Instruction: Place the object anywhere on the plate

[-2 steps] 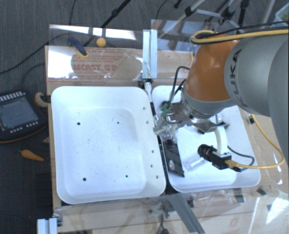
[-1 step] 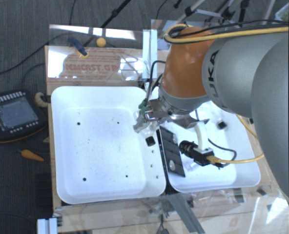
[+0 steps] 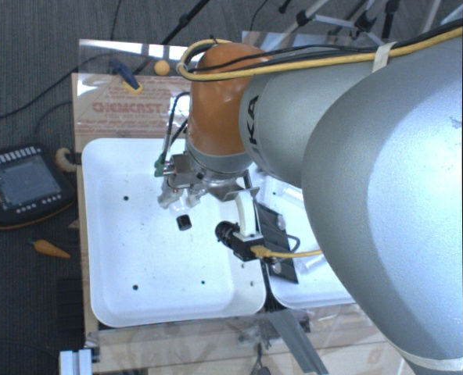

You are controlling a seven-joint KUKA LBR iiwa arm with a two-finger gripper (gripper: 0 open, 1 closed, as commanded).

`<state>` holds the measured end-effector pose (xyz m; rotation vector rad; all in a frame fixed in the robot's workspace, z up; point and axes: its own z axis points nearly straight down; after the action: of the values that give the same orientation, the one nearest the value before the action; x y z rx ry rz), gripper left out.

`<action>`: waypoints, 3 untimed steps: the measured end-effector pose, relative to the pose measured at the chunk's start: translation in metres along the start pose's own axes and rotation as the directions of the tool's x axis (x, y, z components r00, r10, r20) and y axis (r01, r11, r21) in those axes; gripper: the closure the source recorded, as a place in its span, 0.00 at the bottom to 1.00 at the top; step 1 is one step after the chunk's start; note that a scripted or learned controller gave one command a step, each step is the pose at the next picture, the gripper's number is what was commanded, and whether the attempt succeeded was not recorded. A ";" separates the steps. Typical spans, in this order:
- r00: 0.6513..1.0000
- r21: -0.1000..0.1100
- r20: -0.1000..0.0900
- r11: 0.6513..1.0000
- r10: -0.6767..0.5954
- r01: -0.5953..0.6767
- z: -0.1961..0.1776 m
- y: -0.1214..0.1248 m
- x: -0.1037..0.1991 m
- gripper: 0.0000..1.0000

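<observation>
Camera view: gripper hangs over left bin, finger state can't tell, small dark object just below its tips, toward the near side, no plate identifiable.

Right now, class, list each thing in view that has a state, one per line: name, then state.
Arm: reaching in over the left bin.
Gripper: low over the left bin, above the small dark object.
Small dark object: lying on the left bin's floor.
Left bin: level on the bench.
</observation>
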<state>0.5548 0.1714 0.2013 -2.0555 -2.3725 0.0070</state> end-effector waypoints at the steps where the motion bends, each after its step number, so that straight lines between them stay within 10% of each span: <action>1: 0.991 -0.001 0.000 0.991 0.133 -0.133 0.109 -0.049 0.059 1.00; 2: 0.987 -0.003 0.003 0.987 0.160 -0.160 -0.028 -0.035 0.062 1.00; 3: 1.000 0.002 0.001 1.000 -0.023 0.023 0.037 -0.063 0.072 1.00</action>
<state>0.4820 0.2334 0.1645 -2.0277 -2.3952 0.0102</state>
